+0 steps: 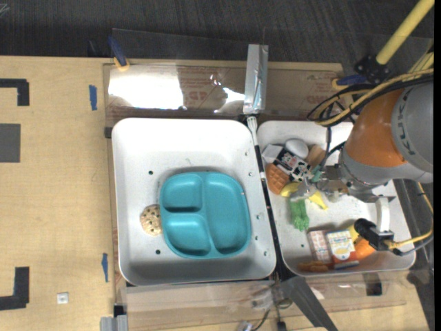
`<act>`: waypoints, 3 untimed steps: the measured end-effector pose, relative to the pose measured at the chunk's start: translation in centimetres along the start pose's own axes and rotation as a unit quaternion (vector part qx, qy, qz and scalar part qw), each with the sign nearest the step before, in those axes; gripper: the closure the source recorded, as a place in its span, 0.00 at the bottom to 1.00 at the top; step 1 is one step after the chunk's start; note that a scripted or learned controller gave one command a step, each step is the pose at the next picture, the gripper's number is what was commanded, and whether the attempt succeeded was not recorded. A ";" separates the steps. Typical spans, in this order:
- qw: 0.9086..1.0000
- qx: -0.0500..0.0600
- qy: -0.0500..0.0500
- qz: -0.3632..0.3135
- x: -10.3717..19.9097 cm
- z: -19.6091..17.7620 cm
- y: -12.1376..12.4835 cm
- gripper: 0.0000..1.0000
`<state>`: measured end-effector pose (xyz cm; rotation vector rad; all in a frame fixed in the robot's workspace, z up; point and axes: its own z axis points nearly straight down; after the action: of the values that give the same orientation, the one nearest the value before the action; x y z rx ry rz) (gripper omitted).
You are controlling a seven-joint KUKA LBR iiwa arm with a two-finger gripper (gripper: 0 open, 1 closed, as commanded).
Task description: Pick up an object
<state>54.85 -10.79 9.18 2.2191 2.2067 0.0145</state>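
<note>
Teal divided tray (204,214) in left bin (131,143); cookie (150,220) touching tray's left edge.

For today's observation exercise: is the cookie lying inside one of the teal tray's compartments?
No, the cookie lies on the left bin's floor, against the teal tray's left edge.

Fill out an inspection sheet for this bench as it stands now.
Surface: two shallow white bins side by side, left bin and right bin, on a wooden bench.
Job's things: right bin holds a green toy, a yellow piece, a small carton and other small items.
Clutter: teal divided tray in the left bin, with a cookie at its left edge.
Grippers: gripper low over the right bin's pile; grasp not discernible.
Cables: black and yellow cables behind the arm.
Surroundings: dark floor.
</note>
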 end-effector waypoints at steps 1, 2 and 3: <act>1.000 -0.003 0.001 0.000 0.1 -1.2 0.2 1.00; 0.999 0.004 0.002 0.041 6.9 -9.5 6.6 1.00; 0.964 0.007 0.003 -0.265 6.6 -10.4 2.0 1.00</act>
<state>56.68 -4.18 19.63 1.5616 2.7259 0.0011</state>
